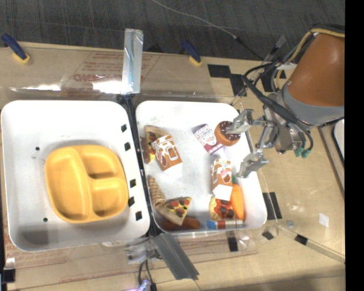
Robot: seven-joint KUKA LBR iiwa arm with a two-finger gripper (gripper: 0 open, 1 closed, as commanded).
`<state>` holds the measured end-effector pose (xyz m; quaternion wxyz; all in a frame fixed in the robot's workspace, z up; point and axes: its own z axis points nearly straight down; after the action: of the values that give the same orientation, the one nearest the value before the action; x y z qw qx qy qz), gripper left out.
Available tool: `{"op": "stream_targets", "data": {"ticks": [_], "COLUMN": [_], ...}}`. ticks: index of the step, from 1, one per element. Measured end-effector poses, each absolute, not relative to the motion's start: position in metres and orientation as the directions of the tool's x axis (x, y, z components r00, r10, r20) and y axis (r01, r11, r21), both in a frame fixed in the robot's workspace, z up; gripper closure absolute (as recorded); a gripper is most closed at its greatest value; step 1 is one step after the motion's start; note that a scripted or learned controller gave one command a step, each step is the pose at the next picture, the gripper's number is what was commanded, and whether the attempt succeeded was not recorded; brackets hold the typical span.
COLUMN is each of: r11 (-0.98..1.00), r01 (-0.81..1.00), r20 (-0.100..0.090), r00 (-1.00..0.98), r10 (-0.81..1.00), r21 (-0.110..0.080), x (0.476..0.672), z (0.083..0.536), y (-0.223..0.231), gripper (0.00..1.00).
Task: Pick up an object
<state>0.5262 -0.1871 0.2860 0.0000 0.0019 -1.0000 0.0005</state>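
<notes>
Donut (227, 133) sits just left of the open end effector (247, 142).

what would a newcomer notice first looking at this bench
First, the big yellow divided plastic tray lying alone in the left white bin. Next, the jumble of small toy foods in the right white bin, such as a pizza slice and an orange carrot. The gripper hangs at that bin's right rim.

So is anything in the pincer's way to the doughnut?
Nothing visible. The pincer sits open at the right bin's right edge, one finger right beside the doughnut; a purple packet lies on the doughnut's far side.
</notes>
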Motion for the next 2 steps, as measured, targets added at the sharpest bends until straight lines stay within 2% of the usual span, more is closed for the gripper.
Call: {"op": "stream_targets", "data": {"ticks": [1,2], "r11": [0.985,0.982], "r01": [0.174,0.187], "r20": [0.01,-0.006], "r00": [-0.985,-0.982], "r10": [0.174,0.187], "r21": [0.002,0.002], "x": [0.513,0.498], "z": [0.15,0.119], "y": [-0.208,-0.208], "gripper": [0.0,0.0]}}
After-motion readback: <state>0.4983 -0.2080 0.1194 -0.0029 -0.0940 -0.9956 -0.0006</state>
